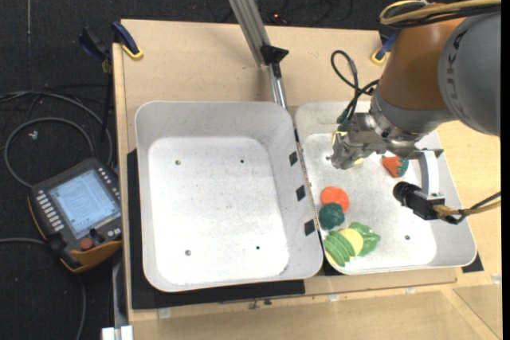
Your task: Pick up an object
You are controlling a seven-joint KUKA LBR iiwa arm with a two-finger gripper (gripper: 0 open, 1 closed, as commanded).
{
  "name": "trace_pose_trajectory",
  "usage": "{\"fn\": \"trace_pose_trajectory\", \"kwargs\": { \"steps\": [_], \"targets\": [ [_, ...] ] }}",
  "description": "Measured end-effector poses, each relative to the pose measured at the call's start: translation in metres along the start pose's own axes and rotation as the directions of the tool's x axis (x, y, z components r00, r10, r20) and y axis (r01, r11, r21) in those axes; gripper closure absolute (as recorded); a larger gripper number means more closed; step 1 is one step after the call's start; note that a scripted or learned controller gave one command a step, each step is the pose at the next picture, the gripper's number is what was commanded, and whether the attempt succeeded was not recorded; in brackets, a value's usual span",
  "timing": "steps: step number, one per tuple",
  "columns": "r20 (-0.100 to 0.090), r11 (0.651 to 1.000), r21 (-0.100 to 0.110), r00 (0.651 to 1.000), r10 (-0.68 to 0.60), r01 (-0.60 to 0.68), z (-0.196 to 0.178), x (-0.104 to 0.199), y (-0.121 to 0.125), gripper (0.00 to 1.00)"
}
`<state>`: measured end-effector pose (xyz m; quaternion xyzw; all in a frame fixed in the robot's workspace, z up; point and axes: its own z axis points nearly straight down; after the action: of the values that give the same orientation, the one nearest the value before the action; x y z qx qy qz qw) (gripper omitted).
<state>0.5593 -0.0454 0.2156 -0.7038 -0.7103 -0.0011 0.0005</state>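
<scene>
The gripper (pixel 346 154) hung low over the back half of the right bin (pixel 392 248), and the slanted view from above did not settle whether it was open or closed; nothing could be seen held in it. The candidates all lay in that bin. An orange ball (pixel 335 196) sat near the bin's left wall, with a dark green piece (pixel 331 215) touching it on the near side. A yellow-and-green piece (pixel 351 241) lay just beyond that, towards the front. A red-orange piece (pixel 393 165) lay just beside the gripper, partly hidden under the arm (pixel 430 68). The left bin (pixel 215 203) held none of them. All four looked like small toy foods, so they were probably light, and likely either soft foam or hollow plastic; none looked fragile. The orange ball seemed the cleanest target: it was rounded and closest to the gripper, though a smooth round shape could roll or squirt out of a pinch, so a grasp straight across its widest part seemed best. Its contact with the dark green piece and its closeness to the wall left little room on those sides. The yellow-and-green piece looked lumpy and broader, and would probably be better taken across its narrower width.
</scene>
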Motion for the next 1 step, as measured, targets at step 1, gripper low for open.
{"fn": "trace_pose_trajectory", "kwargs": {
  "steps": [1],
  "targets": [
    [-0.001,1.0,0.001,1.0,0.001,-0.001,-0.0137,0.0557,-0.0156,1.0]
  ]
}}
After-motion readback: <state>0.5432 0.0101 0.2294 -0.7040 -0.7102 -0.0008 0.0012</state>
